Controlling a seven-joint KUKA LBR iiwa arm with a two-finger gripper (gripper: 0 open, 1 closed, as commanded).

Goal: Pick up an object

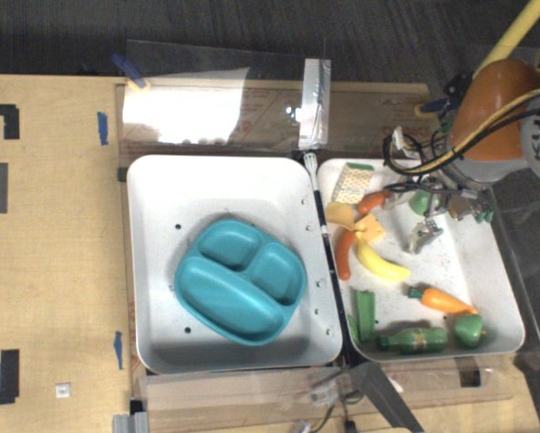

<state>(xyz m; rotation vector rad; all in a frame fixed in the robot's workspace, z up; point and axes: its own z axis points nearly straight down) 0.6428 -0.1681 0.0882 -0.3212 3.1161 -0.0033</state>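
Observation:
The right bin (502, 282) holds several toy foods. A yellow banana (380, 262) lies mid-bin, with an orange carrot (443, 299) to its right. Along the front wall lie a green bottle (412, 338) and a green pepper (468, 329). A green pod (365, 314) stands at the front left. A red sausage (343, 253), a yellow cheese wedge (369, 228) and a cracker box (351, 186) sit along the left wall. My gripper (425, 233) hangs over the bin's back middle, just right of the cheese and above the banana. A small green item (419, 202) is partly hidden behind it.
The left bin (152, 183) holds a teal divided plate (241, 280). The arm's orange band (495, 106) and black cables (414, 156) hang over the right bin's back corner. A clear panel (206, 97) stands behind the left bin.

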